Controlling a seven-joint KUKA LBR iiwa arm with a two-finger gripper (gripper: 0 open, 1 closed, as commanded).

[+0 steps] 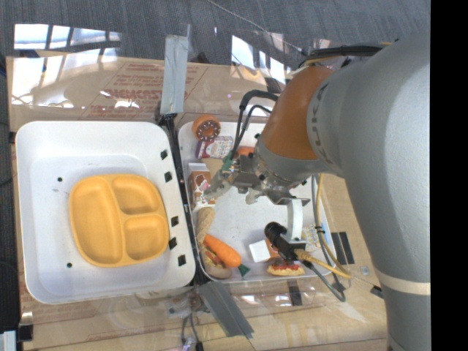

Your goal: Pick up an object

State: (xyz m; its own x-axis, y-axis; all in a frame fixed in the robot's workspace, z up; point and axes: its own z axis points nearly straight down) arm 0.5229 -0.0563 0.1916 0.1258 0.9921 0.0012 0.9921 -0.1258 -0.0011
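Observation:
My gripper [232, 172] hangs low over the upper left part of the right bin [241, 221], under the grey and orange arm. Just left of it lie a brown chocolate bar [199, 186] and a small printed packet [219, 148]. A round brown cookie [208, 128] sits at the bin's far left corner. An orange carrot [222, 251] and a hot dog [211, 260] lie at the near left corner. A white cube [259, 251] and a pizza slice [285, 268] rest near the front wall. The arm hides the bin's right side.
The left bin [44, 152] holds a yellow divided plate [117, 219]. A black divider [179, 196] runs between the bins. Cables [329, 258] hang from the arm over the right bin's front right corner. Cardboard lies behind the bins.

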